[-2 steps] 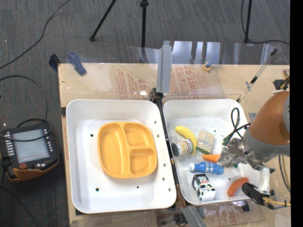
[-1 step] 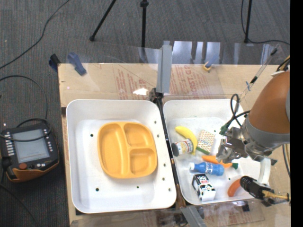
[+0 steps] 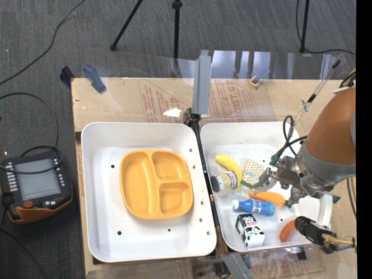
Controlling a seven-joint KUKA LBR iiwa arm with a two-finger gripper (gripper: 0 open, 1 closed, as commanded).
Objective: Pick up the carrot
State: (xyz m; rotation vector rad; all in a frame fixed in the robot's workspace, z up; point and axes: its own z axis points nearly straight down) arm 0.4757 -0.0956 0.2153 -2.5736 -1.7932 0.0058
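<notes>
Camera view, sweeping left to right: the yellow divided plate (image 3: pixel 156 183) sits alone in the left bin (image 3: pixel 93 156), and the clutter is over in the right bin (image 3: pixel 232 130). There's the banana (image 3: pixel 229 166), a small jar (image 3: pixel 224 181), a blue bottle (image 3: pixel 254 207), and just above it the carrot (image 3: pixel 269 197), lying lower right of centre, touching the bottle. It looks like a light, stiff, smooth toy, probably slippery; the thick middle seems the best hold. The gripper (image 3: pixel 283 179) hovers right at it, but its tips are blurred against the clutter, so whether it's spread or closed I can't tell.
</notes>
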